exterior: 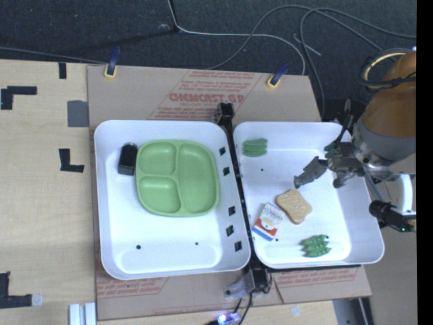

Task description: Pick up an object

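The left bin (pixel 108 249) holds a small black block (pixel 127 159) touching the left edge of a green divided plate (pixel 178 178). In the right bin (pixel 365 249), a pale green ridged piece (pixel 254 147) lies near the top left corner. Lower down, a small white carton (pixel 269 221) with red and blue print sits just beside a slice of toast (pixel 293 206), and a dark green pea pod (pixel 315 245) lies near the front wall. The gripper (pixel 323 172) hangs over the bin's right side, above the toast, fingers spread and grasping nothing.
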### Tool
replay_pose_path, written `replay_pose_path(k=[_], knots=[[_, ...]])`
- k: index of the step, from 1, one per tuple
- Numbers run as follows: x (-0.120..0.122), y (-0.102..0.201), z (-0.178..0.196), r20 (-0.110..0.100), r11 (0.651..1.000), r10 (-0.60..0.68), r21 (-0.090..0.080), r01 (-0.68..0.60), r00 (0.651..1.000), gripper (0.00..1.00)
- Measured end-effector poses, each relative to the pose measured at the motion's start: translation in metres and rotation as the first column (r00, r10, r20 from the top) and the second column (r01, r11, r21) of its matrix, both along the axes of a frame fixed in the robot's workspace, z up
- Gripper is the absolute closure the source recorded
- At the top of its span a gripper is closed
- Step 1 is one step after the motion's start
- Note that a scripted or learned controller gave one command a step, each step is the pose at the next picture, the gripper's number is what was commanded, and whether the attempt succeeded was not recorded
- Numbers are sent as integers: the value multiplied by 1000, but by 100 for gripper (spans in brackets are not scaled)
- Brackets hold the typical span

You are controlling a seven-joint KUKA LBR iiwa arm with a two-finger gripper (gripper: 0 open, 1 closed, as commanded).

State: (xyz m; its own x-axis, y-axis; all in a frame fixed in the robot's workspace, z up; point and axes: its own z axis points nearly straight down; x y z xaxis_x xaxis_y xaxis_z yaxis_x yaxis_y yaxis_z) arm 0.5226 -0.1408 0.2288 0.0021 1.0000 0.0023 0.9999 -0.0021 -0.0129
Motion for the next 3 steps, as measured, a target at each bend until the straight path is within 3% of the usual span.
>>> replay_pose_path(k=[1,3], knots=[[3,0,6,11,1000,4,-2,-3,1000,0],[7,6,-96,6,1000,3,-2,-3,1000,0]])
